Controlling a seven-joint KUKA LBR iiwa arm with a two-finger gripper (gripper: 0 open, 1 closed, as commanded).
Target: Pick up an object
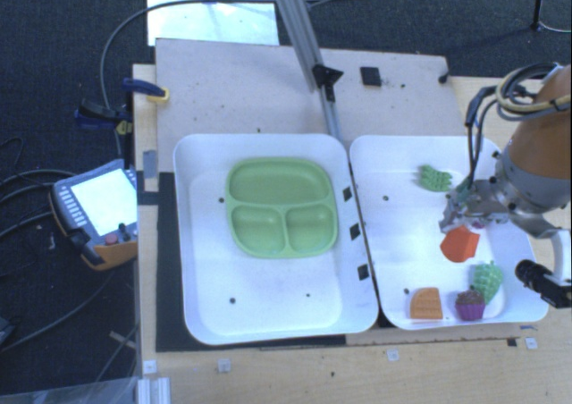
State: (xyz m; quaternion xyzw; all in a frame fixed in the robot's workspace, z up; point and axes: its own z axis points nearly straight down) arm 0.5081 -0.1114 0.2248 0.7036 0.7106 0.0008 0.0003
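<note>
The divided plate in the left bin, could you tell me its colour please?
Light green; the divided plate shows clearly in the camera view.

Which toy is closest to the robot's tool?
The red-orange toy, right under the tool. The green toy, orange block, purple toy and pale green toy lie farther off.

no readable text, labels, numbers

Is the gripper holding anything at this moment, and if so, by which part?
Cannot be told. The gripper sits right above the red block in the right bin, touching or nearly so, but no grip is visible.
</note>
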